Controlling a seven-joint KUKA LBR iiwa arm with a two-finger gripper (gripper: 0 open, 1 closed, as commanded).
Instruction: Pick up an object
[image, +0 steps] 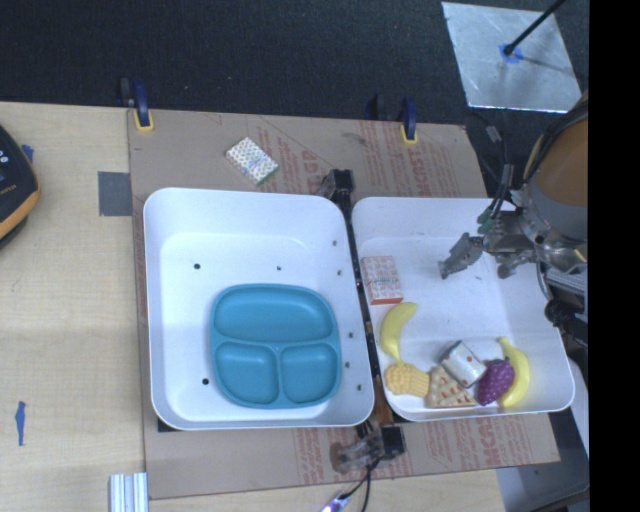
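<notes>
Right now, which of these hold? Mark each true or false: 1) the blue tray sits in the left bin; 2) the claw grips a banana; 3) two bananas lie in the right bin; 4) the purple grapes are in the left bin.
1) True: the blue tray lies in the left bin.
2) False: the claw hovers above bare floor of the right bin, away from the bananas.
3) True: one banana, another banana.
4) False: the purple grapes lie in the right bin.

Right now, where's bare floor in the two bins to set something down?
Left bin: a bare strip along the back wall, behind the blue tray. Right bin: bare middle, between the small box, the tool and the food. Its front is crowded: two bananas, corn, cracker, can, grapes.
</notes>
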